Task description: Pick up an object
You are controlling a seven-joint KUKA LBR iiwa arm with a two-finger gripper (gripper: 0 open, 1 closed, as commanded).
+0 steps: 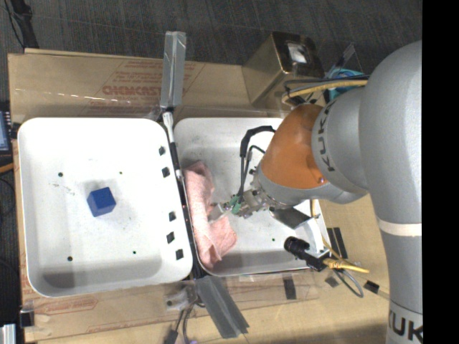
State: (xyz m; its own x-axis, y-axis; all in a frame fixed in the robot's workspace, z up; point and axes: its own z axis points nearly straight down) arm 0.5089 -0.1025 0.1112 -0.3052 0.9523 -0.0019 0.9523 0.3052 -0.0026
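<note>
The grey arm (373, 142) with its orange band (297, 153) reaches into the right bin (215, 131), and its gripper (233, 208) hangs low just beside a crumpled pink cloth (206, 217) that lies along that bin's left wall, stretching toward the near left corner. Whether the pincer is wide or narrow cannot be told from this angle. A blue cube (101, 201) sits alone near the middle of the left bin (43, 131), well apart from the gripper.
</note>
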